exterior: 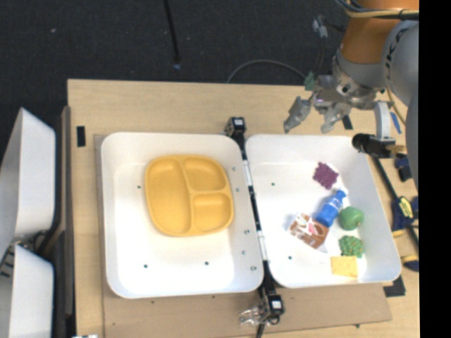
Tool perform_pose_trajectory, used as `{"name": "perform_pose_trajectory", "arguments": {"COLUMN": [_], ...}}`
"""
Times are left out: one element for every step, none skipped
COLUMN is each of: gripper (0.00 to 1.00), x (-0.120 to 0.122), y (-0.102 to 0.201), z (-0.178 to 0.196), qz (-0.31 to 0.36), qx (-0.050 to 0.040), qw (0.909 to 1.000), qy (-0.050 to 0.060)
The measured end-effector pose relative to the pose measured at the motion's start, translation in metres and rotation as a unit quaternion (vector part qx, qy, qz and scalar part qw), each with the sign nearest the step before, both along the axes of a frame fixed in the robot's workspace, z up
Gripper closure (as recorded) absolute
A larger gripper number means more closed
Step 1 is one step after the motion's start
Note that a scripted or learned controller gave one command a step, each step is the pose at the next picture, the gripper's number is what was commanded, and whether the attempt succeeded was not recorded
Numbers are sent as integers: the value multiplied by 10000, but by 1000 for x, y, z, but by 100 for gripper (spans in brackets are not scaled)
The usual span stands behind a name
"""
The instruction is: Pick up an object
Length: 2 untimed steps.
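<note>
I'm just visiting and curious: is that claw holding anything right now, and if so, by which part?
Nothing. The gripper hangs open above the right bin's far edge, nothing between its fingers.

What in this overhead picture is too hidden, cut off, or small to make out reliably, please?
- Arm: in the camera view, cut off by the top edge above its orange band.
- Gripper: small and slightly blurred above the right bin's far rim; its fingers look spread, with nothing between them.
- Patterned packet: print too small to read; the blue bottle overlaps one end.
- Yellow block: the green toy hides its far edge.
</note>
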<state>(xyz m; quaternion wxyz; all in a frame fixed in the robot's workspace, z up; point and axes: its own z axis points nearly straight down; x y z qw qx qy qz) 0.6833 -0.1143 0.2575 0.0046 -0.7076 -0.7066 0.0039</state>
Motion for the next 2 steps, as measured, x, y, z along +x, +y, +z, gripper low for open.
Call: {"name": "perform_pose_trajectory", "arguments": {"gripper": [0,0], "x": [2,6], "y": [0,6], "z": [9,-49], "qz": [11,22], "qx": [-5,-16], "qw": [10000,10000], "qy": [-73,-54]}}
